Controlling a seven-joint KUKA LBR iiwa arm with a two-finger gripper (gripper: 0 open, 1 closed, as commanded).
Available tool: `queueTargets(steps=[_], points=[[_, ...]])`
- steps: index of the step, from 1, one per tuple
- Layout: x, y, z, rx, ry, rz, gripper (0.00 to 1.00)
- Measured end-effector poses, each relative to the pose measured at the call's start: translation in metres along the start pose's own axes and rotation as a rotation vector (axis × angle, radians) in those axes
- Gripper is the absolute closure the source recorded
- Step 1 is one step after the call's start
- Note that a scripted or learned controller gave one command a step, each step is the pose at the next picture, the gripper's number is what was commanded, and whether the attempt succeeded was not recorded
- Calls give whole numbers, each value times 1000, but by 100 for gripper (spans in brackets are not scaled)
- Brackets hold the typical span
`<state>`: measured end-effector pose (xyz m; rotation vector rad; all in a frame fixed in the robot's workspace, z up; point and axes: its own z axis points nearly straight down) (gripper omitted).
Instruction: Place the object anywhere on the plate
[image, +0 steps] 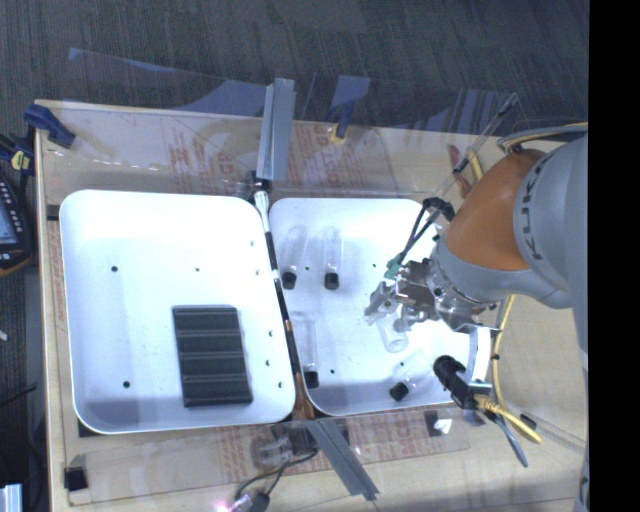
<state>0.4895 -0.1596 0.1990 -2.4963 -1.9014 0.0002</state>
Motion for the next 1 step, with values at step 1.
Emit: queueTargets(steps=[1], points=[[87, -2, -17, 1, -2, 24, 100]])
